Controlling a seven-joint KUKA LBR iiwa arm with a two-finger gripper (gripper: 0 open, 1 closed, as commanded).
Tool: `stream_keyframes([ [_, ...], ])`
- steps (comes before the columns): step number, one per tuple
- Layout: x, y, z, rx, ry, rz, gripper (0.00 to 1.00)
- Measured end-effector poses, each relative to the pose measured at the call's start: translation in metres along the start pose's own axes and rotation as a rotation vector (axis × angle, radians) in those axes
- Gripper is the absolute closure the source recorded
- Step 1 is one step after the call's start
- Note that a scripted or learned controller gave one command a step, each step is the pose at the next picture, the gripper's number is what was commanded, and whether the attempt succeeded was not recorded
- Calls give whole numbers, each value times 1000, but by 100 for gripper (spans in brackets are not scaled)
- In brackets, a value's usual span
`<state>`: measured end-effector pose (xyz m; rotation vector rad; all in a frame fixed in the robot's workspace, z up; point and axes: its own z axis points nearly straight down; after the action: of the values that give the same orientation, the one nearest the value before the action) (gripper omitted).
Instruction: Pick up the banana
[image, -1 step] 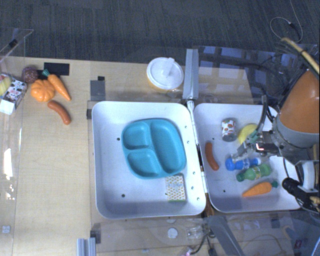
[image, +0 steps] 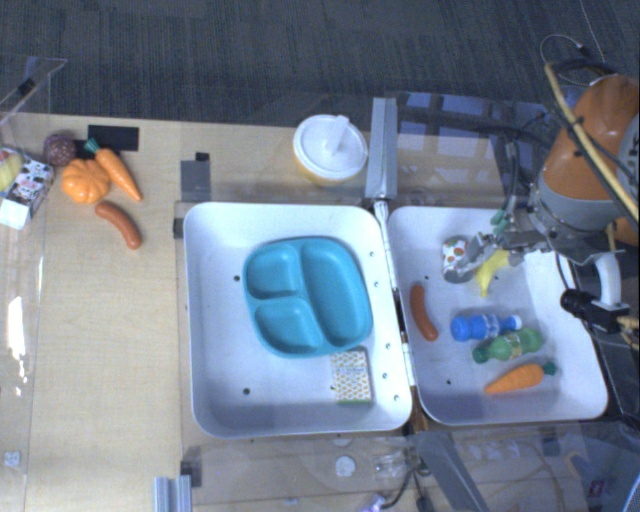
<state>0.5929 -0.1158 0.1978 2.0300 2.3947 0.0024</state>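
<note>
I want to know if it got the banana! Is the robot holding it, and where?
Cannot tell. The gripper sits right at the banana, at its upper end, but a real hold isn't clear.

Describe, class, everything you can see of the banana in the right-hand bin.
The banana is small, yellow and smooth, likely plastic. It lies slanted in the upper part of the right bin, its upper end beneath the gripper, close beside a spotted white cup. A blue bottle lies below it, apart.

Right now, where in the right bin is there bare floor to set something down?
Bare floor: the right bin near corner below the hot dog, and the far corner left of the cup. Crowded: the tool sits at the banana, with two bottles and a carrot stacked toward the near wall.
</note>
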Motion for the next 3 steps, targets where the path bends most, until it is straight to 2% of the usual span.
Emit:
stream_keyframes([
  [1,-31,20,110,-7,-2,100,0],
  [2,-32,23,97,-14,-6,98,100],
  [3,-70,30,6,-4,-2,150,100],
])
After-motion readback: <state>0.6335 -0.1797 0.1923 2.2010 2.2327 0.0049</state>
